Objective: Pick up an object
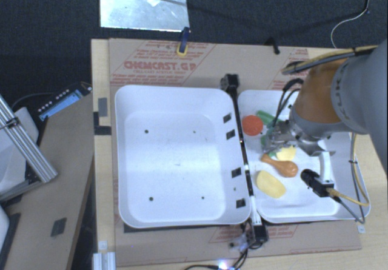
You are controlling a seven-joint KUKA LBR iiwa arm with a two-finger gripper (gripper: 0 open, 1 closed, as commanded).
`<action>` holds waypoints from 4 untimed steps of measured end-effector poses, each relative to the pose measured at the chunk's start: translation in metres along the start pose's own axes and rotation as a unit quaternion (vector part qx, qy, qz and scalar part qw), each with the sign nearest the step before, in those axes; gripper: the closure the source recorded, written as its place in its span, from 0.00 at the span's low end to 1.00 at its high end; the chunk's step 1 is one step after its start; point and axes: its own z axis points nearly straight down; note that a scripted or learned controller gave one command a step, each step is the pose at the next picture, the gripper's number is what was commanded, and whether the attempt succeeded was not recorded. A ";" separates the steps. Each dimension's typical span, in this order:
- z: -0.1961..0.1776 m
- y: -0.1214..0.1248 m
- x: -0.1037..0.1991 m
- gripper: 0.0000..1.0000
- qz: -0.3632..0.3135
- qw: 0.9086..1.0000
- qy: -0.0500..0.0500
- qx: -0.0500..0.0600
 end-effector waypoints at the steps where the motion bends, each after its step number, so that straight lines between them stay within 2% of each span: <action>1: 0.001 0.015 -0.008 1.00 -0.001 1.000 0.000 0.000; 2: 0.000 -0.020 -0.002 1.00 0.000 1.000 0.000 0.001; 3: -0.104 -0.028 0.071 1.00 -0.006 1.000 0.002 -0.002; 4: -0.098 0.012 0.071 1.00 -0.003 1.000 0.000 0.001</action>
